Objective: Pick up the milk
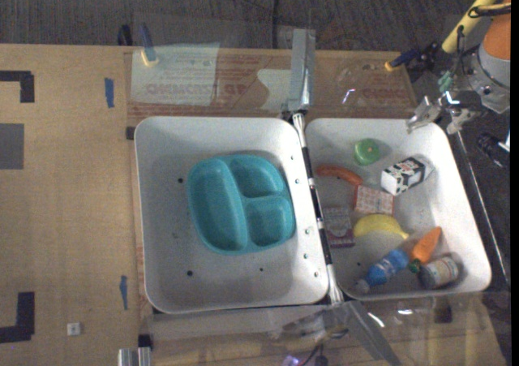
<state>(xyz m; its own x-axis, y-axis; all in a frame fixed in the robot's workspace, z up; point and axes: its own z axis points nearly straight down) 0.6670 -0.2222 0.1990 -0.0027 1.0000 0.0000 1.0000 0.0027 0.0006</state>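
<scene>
The milk (404,174) is a small white carton with black patches. It lies tilted in the upper middle of the right bin (473,218). My gripper (442,113) hovers over that bin's far right corner, up and to the right of the carton and well apart from it. It is open, with nothing between its fingers. The grey arm with its orange band (496,36) comes in from the upper right.
Around the milk lie a green round piece (367,151), a red sausage (339,173), a pink packet (374,200), a yellow fruit (379,226), a carrot (427,244), a blue bottle (385,268) and a can (440,272). The left bin (158,194) holds a teal divided plate (240,202).
</scene>
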